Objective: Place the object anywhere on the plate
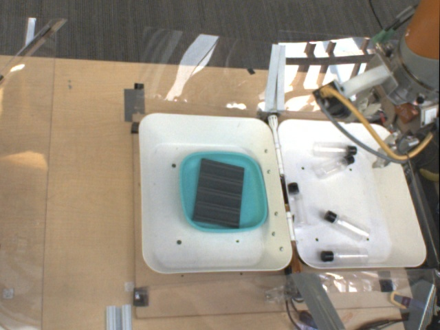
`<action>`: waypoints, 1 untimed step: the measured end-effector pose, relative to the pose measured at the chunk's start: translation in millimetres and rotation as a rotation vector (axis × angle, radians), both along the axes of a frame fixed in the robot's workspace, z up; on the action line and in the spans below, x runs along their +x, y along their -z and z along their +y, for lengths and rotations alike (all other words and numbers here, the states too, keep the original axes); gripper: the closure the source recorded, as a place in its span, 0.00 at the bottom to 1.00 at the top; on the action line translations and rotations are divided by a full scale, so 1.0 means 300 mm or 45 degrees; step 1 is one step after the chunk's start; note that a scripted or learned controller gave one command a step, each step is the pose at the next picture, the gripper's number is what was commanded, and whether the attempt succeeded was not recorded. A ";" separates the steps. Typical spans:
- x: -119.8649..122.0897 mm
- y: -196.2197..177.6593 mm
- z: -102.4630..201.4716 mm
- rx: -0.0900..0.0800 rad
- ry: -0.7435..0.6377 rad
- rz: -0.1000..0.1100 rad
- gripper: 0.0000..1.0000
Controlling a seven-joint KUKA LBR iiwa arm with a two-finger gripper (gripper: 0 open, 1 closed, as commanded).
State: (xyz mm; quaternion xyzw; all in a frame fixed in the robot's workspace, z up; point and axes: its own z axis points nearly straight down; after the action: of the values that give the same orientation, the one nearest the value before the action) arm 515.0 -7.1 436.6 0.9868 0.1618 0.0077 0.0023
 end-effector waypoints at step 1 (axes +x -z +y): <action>-0.084 0.000 -0.192 -0.003 0.154 -0.002 0.00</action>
State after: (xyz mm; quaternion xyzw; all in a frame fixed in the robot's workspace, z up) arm 489.7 -64.8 436.5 0.9948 0.1018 0.0080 0.0039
